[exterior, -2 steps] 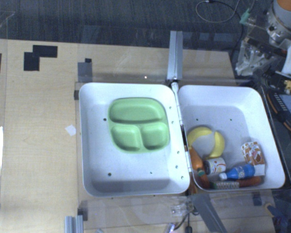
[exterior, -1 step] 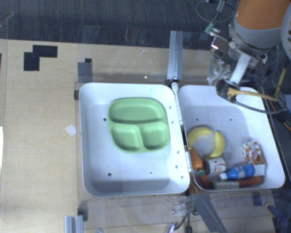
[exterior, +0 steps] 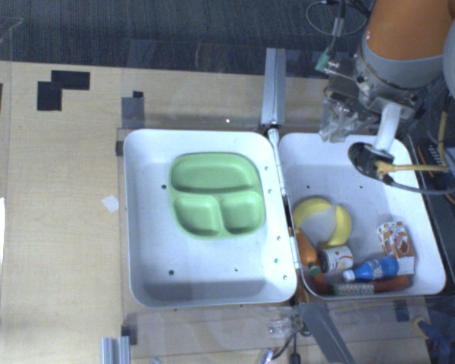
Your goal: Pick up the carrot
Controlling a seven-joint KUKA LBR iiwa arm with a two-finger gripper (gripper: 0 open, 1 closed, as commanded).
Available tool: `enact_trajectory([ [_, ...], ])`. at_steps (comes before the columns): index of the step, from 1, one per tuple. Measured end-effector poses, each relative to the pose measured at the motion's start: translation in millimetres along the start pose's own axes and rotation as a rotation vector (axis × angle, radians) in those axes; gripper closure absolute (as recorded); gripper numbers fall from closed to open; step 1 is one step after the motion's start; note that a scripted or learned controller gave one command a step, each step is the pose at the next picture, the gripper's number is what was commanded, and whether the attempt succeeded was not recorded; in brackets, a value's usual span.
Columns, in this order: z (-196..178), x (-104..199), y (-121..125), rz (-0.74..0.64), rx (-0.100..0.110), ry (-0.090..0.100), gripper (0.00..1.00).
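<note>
- Bench [exterior: 61, 226]: pale wood-grain top is carrying two shallow white bins side by side; black square marks are sitting on it near the upper left.
- A clear sheet edge is showing along the bench's far left side, catching a streak of glare.
- Floor behind the bench: dark carpet [exterior: 159, 14] is running across the top of the view.
- A grey metal post [exterior: 271, 89] is standing at the far end of the seam between the bins.
- Left bin [exterior: 144, 279]: a green divided tray [exterior: 216, 194] is lying in the middle, one long compartment on the far side and two smaller ones on the near side.
- Right bin [exterior: 318, 165]: things are crowding its near end; the far end is bare white.
- Carrot [exterior: 306, 250]: orange, lying against the right bin's left wall, near the front corner, just beside a small can [exterior: 337, 260].
- A yellow ball [exterior: 324, 221] is sitting just beyond the carrot and can.
- A blue-capped bottle [exterior: 373, 269] is lying on its side along the front wall; a small printed carton [exterior: 395, 243] is lying toward the right wall.
- Arm [exterior: 409, 21]: grey with an orange band, hanging over the right bin's far right corner.
- Tool [exterior: 340, 123]: hovering at the far rim of the right bin, well apart from the carrot; whether it is apart or together I cannot tell.
</note>
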State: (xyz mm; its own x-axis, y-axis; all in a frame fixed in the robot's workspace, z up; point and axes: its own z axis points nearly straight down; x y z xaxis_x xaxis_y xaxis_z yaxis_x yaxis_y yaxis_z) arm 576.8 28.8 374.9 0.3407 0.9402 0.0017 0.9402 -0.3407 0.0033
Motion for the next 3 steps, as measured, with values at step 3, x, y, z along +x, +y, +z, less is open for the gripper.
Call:
enact_trajectory([
  [3,74.3,90.2,7.5,-0.309,0.001,0.001,1.00],
])
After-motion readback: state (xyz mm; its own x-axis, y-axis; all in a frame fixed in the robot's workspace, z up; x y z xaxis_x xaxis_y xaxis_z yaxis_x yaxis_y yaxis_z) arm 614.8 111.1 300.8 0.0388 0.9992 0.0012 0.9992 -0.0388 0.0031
